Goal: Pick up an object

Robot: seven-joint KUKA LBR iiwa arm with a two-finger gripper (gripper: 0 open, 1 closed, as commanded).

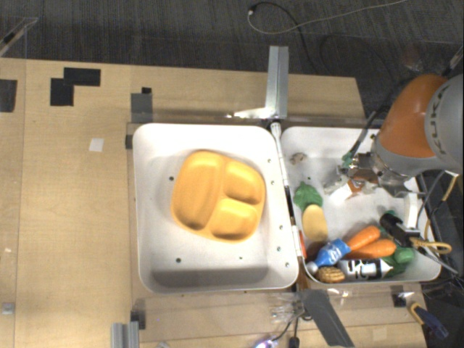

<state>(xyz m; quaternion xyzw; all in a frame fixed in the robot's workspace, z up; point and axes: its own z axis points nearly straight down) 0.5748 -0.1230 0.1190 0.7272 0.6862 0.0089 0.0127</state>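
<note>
**Right of the centre divider: pick not yet made**

Beside the divider, the right bin holds the stock: green piece, pale yellow piece, two carrots, blue-and-white item, black-and-white bottle, small brown item. All lie clustered at that bin's near end.

Left of the divider, the left bin carries one large yellow tray.

Gripper: low over the right bin's far half, apart from the cluster. Whether the claw is released or clenched, I cannot tell; no object is seen in it.

Status, by my judgement: nothing lifted; choosing, closing and raising remain.
</note>
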